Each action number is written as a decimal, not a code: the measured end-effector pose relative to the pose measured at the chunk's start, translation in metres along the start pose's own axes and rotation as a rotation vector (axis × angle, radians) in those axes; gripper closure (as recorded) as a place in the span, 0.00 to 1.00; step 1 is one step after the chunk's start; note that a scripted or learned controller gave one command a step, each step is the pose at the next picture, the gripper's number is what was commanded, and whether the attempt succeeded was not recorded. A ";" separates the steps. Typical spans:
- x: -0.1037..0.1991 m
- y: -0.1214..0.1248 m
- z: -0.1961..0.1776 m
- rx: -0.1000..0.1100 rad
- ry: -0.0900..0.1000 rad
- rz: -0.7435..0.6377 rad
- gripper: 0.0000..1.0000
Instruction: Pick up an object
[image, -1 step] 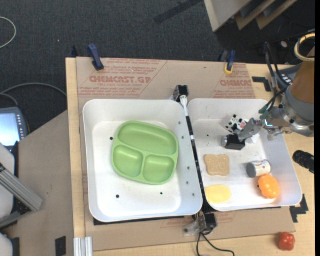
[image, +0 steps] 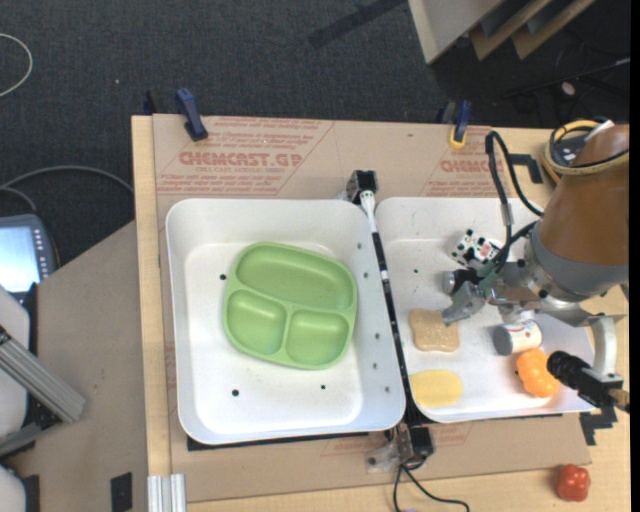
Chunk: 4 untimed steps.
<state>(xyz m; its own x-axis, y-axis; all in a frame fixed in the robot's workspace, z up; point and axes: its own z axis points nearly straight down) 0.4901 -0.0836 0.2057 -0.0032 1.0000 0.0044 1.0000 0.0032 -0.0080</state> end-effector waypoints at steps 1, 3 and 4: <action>-0.003 0.003 -0.012 -0.010 -0.005 0.004 1.00; 0.155 -0.010 -0.159 -0.023 0.000 -0.004 1.00; 0.153 -0.011 -0.162 -0.011 -0.005 0.001 1.00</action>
